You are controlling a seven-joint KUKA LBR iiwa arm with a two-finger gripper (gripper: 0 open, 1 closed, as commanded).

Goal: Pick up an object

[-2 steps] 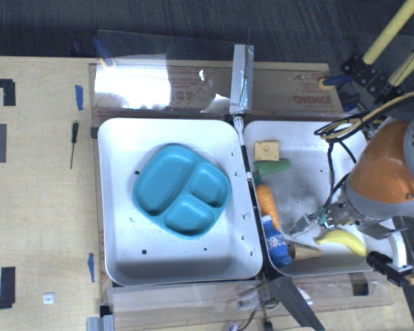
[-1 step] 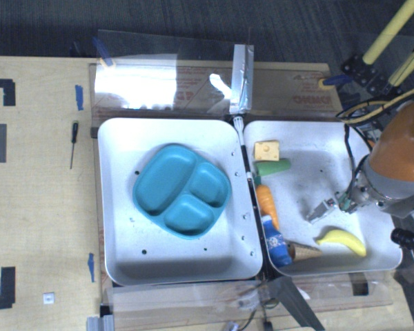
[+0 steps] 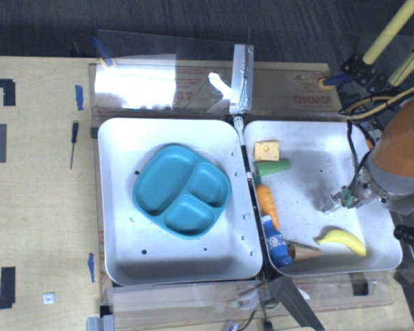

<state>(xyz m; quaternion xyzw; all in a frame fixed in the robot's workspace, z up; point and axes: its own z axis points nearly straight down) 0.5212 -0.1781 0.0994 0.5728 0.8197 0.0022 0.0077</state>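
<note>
Yellow banana (image 3: 342, 241) is seen at right bin's (image 3: 310, 133) near edge | gripper (image 3: 337, 200) is poised just above it, grip state cannot be told | blue tray (image 3: 182, 189) is seen in left bin (image 3: 117, 205)

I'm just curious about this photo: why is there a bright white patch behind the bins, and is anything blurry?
Camera view: the patch is glare on the clear panel behind the left bin; the plate and banana look fairly sharp; the gripper is small and soft, casting a faint shadow on the right bin.
</note>
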